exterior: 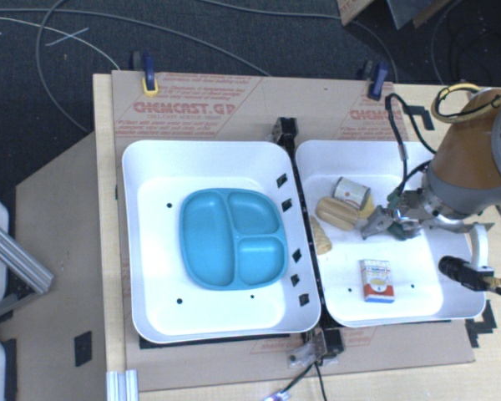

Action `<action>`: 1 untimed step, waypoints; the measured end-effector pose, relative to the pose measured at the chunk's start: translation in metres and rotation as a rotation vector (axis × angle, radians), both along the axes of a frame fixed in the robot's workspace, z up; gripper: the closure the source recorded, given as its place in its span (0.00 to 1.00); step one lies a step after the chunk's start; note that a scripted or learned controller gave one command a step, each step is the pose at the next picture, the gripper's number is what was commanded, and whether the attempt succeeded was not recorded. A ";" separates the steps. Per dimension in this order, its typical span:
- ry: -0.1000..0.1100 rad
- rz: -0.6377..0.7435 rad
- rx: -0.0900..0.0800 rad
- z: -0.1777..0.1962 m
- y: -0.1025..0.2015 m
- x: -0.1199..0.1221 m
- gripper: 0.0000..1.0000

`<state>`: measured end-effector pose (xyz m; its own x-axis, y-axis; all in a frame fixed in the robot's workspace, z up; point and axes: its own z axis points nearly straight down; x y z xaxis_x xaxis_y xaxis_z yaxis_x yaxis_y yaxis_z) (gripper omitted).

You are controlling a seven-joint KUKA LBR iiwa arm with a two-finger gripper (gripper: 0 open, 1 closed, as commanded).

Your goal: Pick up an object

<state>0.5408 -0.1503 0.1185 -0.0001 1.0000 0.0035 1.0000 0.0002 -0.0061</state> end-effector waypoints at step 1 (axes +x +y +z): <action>0.000 0.000 -0.001 -0.036 0.001 -0.001 0.00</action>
